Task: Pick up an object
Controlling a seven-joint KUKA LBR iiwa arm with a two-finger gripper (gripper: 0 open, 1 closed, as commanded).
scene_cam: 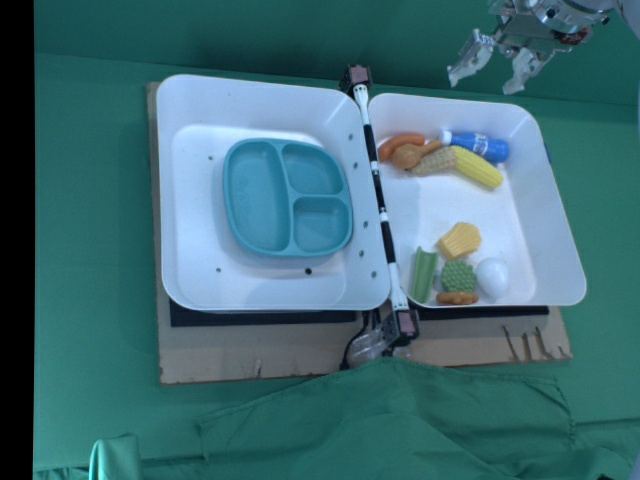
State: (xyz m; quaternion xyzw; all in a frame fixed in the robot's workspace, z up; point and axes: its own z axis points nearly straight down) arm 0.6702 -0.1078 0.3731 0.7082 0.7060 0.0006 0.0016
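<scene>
Rumpled green cloth is lying along the bottom of the frame. Above it I am seeing two white bins. Left bin is holding a teal divided plate. Right bin is holding toy food: a white egg, broccoli and celery low down, corn and a blue bottle higher. At upper right, my gripper is hovering with jaws spread, gripping nothing.
</scene>
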